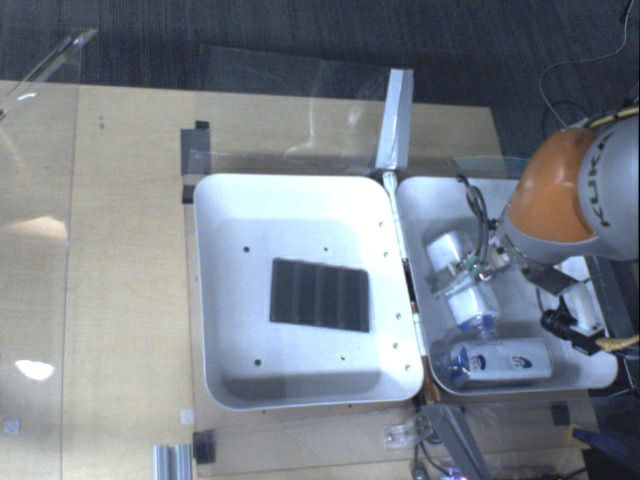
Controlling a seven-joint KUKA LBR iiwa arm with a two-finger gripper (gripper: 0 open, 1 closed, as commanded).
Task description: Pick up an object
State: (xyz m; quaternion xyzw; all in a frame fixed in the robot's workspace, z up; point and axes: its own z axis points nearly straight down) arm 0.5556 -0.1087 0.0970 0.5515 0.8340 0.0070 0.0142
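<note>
Black letters "KU" show on the grey arm (612,183); print on the tube (500,362) is unreadable.

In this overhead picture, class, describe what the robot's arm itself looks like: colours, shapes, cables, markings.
The arm is grey and rounded, with a broad orange band and dark lettering on the grey casing. Thin dark cables run along it; a black fitting with a yellow cable sits lower down.

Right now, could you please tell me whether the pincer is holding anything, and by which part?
It cannot be told: the pincer sits low in the right bin against the clear plastic bottle, but its tips are too small to make out.
</note>
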